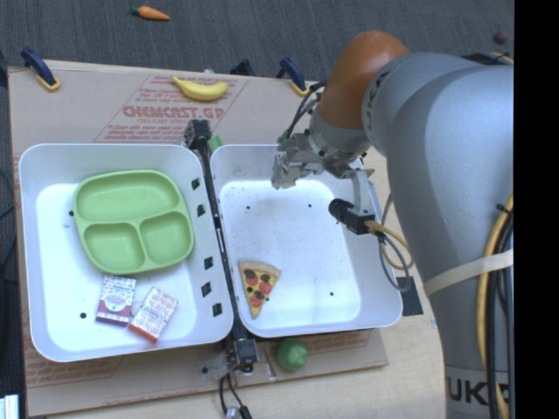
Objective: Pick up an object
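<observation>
1. I see the bench covered by a cardboard sheet with red print.
2. Two white bins sit on it, the left bin and the right bin, touching along a black divider.
3. A banana lies on the cardboard just behind the left bin.
4. A green ball sits just in front of the right bin.
5. Blue clamps grip the cardboard's back edge, behind the bins.
6. A carrot lies on the floor, well behind the bins.

Bright, even overhead light; soft shadows.
</observation>
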### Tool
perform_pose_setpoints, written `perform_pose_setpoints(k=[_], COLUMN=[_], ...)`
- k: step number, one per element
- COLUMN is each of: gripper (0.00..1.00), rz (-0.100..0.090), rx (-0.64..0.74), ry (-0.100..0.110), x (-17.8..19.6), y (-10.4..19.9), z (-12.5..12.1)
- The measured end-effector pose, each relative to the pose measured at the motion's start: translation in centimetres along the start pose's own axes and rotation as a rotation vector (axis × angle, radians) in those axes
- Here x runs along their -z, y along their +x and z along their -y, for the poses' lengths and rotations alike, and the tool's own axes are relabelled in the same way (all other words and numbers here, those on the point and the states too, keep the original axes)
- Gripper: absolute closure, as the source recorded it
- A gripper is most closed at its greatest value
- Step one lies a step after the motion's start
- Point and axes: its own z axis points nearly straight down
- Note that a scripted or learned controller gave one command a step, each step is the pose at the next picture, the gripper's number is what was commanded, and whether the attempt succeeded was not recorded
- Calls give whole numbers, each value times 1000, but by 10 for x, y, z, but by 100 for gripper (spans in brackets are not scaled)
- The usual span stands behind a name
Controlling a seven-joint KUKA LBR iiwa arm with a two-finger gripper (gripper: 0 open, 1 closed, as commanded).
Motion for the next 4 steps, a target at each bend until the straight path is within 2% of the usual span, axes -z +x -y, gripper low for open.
perform_pose_setpoints(k=[1, 2, 3, 4], gripper=[0, 0, 0, 100], rz=[0, 2, 1, 1], rx=[0, -7, -4, -1], ry=[0, -6, -2, -2], x=[0, -16, -33, -22], y=[0, -39, -3, -3], z=[0, 1, 0, 0])
